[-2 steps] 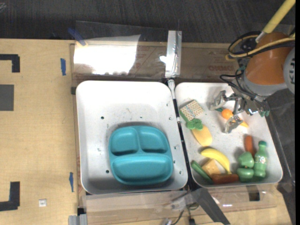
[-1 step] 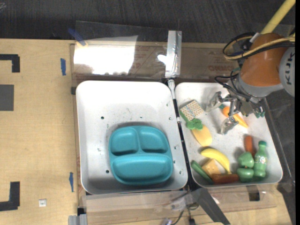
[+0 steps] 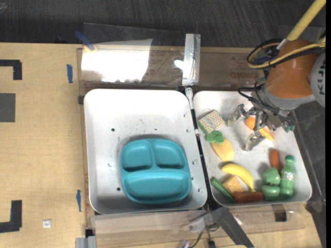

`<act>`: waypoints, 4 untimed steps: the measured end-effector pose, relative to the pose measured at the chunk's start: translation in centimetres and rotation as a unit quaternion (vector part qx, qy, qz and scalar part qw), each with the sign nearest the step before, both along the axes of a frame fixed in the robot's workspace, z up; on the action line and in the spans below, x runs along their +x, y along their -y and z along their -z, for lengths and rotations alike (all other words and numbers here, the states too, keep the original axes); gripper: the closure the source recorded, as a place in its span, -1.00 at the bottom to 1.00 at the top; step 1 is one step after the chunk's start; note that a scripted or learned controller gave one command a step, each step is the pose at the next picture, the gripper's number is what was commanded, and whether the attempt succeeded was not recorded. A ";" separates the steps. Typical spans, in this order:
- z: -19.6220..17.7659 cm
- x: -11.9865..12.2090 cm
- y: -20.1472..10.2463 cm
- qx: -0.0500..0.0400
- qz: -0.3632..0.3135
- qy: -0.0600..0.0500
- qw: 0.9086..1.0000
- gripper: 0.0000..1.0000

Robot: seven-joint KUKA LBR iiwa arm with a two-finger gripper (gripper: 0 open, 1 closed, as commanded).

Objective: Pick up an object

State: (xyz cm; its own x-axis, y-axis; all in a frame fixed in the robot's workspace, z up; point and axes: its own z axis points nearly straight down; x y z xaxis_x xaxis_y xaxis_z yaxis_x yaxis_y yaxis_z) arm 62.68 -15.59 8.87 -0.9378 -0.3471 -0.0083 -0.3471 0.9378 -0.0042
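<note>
Tan wooden bench [image 3: 36, 154] with black markings and blue tape, dark floor [image 3: 129, 4] beyond, glare on clear sheet [image 3: 116, 63].

The grey arm with its orange band [image 3: 289, 76] reaches in from the right, its metal two-finger gripper [image 3: 254, 129] pointing downward, fingers spread apart.

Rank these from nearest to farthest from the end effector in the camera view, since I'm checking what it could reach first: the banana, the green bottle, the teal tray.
1. The banana, in the right bin just below-left of the end effector; the green bottle, lower right corner of that bin, is too close to call against it.
2. The teal tray, far off in the left bin.
</note>
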 end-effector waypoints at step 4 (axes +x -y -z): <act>-18.1 4.1 -4.9 0.000 -0.056 -0.001 0.998 1.00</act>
State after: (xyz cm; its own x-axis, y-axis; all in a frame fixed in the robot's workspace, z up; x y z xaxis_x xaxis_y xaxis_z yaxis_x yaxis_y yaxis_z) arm 66.81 -10.68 26.96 -0.8929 -0.4502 -0.0074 -0.4502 0.8929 -0.0029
